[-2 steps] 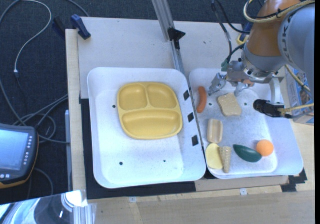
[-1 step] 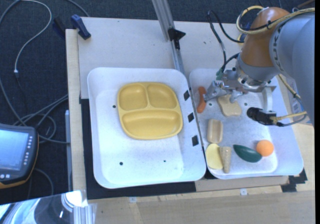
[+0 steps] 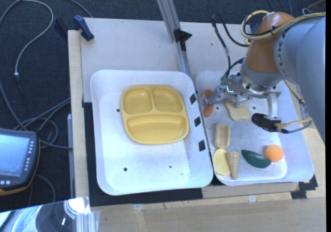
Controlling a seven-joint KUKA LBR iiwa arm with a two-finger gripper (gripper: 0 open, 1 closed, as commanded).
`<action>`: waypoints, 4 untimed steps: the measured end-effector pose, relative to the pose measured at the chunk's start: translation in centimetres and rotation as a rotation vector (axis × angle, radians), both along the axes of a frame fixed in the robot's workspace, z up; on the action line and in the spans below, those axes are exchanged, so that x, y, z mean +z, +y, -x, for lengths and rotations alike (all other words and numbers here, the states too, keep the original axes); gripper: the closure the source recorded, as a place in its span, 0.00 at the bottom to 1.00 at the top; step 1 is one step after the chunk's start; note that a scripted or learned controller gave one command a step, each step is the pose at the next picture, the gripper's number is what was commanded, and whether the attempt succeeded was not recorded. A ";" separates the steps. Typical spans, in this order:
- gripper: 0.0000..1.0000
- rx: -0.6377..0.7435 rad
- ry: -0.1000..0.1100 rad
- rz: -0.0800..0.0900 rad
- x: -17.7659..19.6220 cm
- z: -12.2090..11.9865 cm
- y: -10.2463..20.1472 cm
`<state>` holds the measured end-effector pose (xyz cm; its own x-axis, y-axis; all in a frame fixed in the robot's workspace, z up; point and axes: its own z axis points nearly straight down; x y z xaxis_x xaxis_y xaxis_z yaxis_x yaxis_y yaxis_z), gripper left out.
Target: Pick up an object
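In the camera view the end effector (image 3: 231, 96) hangs low over the far left part of the right bin (image 3: 300, 166), just above a pale tan slab (image 3: 239, 112) and beside a small orange-red piece (image 3: 208, 110); whether it is spread or closed I cannot tell. The slab looks like light, rigid toy food, probably smooth, so taking it across its short edges seems safest.

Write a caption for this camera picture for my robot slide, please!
Robot arm's gripper in the right bin near toy foods; yellow tray in the left bin.
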<state>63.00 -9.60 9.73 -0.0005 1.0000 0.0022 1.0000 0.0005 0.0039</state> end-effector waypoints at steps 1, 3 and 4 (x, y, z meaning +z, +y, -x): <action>1.00 0.001 -0.005 0.001 1.1 -0.1 0.1; 1.00 0.001 -0.005 0.003 13.2 -1.4 -1.1; 1.00 0.001 -0.001 0.002 15.9 -1.5 -1.0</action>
<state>64.51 -10.62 25.68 -0.0014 1.0000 -0.0003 1.0000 0.0014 0.0052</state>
